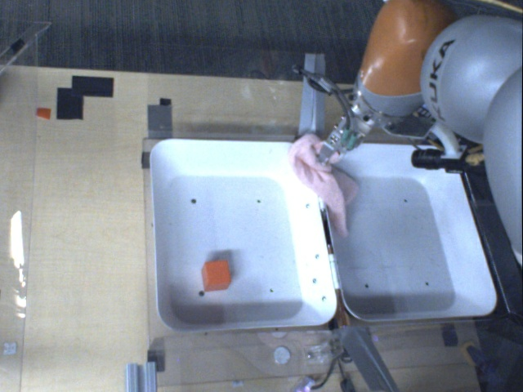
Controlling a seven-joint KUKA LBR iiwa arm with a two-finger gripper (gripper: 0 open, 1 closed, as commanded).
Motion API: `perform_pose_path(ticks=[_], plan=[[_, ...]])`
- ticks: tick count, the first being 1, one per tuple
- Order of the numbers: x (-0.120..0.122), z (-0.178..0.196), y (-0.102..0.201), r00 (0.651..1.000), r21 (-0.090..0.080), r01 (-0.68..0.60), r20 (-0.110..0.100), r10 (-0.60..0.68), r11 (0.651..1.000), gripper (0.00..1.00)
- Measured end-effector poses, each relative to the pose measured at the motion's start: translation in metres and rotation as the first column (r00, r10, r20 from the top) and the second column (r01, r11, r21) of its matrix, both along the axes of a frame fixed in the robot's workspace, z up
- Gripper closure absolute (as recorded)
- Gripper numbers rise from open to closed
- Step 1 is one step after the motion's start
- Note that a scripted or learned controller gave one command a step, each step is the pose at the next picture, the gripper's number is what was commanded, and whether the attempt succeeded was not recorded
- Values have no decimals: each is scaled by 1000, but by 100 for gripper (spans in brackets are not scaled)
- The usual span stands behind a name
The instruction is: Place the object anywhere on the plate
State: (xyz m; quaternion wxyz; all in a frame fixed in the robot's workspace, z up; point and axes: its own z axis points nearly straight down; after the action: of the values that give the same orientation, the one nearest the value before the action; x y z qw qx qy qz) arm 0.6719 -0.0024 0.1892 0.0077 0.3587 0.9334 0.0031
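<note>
Here, seen from above at a slant, the pale wooden worktop [82, 243] carries two shallow white bins side by side. The left bin [176, 219] holds a small orange block [216, 275] near its lower left part, lying flat on the floor of the bin and well apart from everything else. The right bin [441, 243] sits just beside it, their inner rims nearly touching along a dark seam. The arm [458, 72], grey with an orange band [400, 39] above the wrist, reaches in from the right and its jaws [333, 151] hang over the upper end of that seam. A pink cloth [320, 182] is bunched at the jaws and hangs down from them, so the jaws look clamped on its top fold; the cloth trails downward and to the right, its upper part over the inner corner of the left bin and its lower tail draped across the rim into the right bin. Whether the tail touches the bin floor cannot be told. On the worktop at the far upper left lie a black stepped shape [82, 95] and, just left of it, a tiny orange square [43, 113]. A grey bracket [312, 96] stands upright behind the bins, just left of the wrist, and a smaller dark bracket [161, 117] stands behind the left bin's upper left corner.
</note>
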Motion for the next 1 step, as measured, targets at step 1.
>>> perform_pose_path(ticks=[1], plan=[[3, 38, 1, 1000, 0, -3, -2, 3, 1000, 100]])
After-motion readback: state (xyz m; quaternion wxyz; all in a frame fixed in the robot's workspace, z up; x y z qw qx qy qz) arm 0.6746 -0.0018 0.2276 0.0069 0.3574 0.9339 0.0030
